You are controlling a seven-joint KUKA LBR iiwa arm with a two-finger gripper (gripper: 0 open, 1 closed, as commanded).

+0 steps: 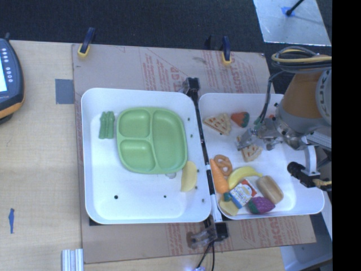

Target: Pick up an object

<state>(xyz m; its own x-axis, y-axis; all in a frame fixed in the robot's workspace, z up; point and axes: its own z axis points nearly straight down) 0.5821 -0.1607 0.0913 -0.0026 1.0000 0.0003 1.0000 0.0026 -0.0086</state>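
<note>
I'm hovering the gripper (253, 141) over a sandwich wedge (250, 151) in the right bin (304, 208); nothing lifted yet; can't tell jaws' state.

cardboard sheet (141, 66): brown with red print, flat on my bench, under both bins; I place everything else by it.
bench (34, 179): pale wood, showing to the left of the cardboard sheet.
yellow clamp (86, 44): on the sheet's far left corner.
blue clamp (226, 52): on the sheet's far edge, towards the right.
grey tape patch (64, 91): on the wood, just beside the sheet's left edge.
handheld controller (8, 75): well left of the sheet, cut by the frame, orange rim, buttons.
blue mark (11, 220): on the wood, far left of the sheet's near corner.
pale floor panel (290, 13): beyond the sheet's far right corner, on dark floor (141, 10).
</note>
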